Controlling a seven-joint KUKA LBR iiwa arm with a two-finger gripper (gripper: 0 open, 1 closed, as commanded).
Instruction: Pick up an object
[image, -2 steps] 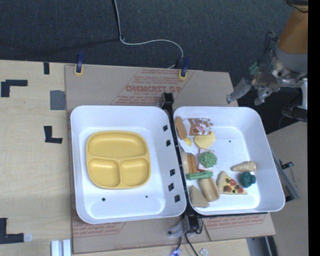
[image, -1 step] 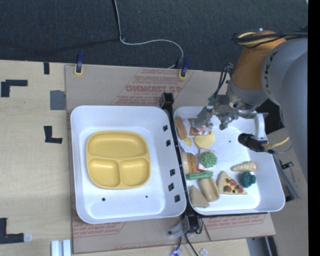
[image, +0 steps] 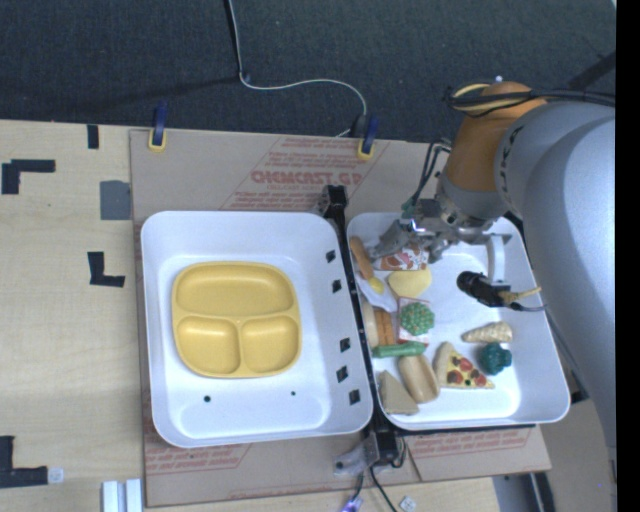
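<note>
The gripper is positioned over the right bin, at about 11 o'clock from the bin's centre. Whether it is spread or pressed together cannot be told from this view, and no item is seen held.

Candidate items all lie in the right bin:
- A red-and-white packet is directly below the gripper, at its 6 o'clock.
- A pale yellow piece touches the packet's lower edge.
- A toy broccoli lies just beside it, again at 6 o'clock.
- A green pod and a bread roll lie at 7 o'clock from the bin's centre.
- A pizza slice lies at 6 o'clock.
- A teal piece lies at 4 o'clock (type not discernible).

The left bin holds a yellow divided tray.
</note>
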